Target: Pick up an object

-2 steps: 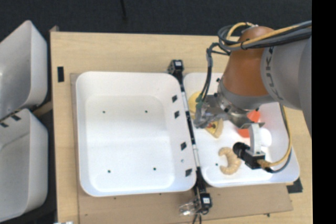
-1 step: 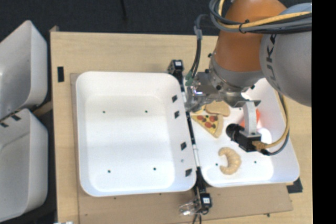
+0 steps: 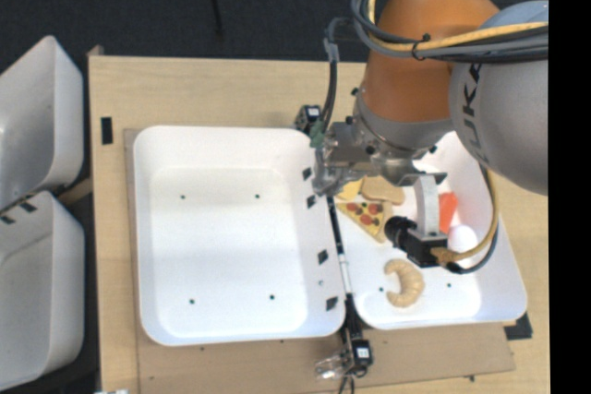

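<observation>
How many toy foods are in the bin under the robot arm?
4 show in the right bin: a pizza slice, a toast slice beside it, a croissant near the front, and an orange carrot-like piece. The arm may hide more.

Arm lettering: on the grey housing of the arm [image 3: 517, 97], at the right of the camera view, part of large dark letters is seen, which looks like "UK"; the rest is cut off.
Other text: no label, number or sign can be read on the bins, the bench or the objects.
</observation>
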Robot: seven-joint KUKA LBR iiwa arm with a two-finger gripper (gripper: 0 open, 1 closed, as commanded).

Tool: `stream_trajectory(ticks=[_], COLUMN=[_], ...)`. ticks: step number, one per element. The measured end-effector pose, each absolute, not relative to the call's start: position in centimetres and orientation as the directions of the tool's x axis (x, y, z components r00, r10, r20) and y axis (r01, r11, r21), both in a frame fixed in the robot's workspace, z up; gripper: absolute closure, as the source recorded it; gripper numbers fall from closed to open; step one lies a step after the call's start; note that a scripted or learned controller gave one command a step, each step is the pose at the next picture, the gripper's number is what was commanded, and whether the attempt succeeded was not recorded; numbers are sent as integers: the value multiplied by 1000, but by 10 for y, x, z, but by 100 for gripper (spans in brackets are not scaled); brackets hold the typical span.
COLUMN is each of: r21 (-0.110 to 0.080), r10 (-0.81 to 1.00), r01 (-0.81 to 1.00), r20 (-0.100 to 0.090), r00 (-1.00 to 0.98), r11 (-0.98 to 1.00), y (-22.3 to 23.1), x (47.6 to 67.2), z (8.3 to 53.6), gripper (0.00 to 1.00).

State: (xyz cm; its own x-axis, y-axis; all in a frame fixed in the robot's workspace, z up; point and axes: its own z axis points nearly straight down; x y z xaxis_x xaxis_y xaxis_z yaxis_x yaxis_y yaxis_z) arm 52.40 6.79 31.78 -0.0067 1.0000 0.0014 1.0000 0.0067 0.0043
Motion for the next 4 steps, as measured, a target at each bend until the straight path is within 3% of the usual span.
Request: stream_trajectory(ticks=[1,2,3,4], r21=[-3,7,4,5], r10=[1000,1000,1000,1000], r01=[1000,1000,1000,1000], r20=[-3,1,2,4], r00=[5,-6,-9,-10], r11=[-5,6,9,10], y=[13,56,109,177], x=[508,523,499,489], z=[274,332,362,415], gripper=[100,100,100,100])
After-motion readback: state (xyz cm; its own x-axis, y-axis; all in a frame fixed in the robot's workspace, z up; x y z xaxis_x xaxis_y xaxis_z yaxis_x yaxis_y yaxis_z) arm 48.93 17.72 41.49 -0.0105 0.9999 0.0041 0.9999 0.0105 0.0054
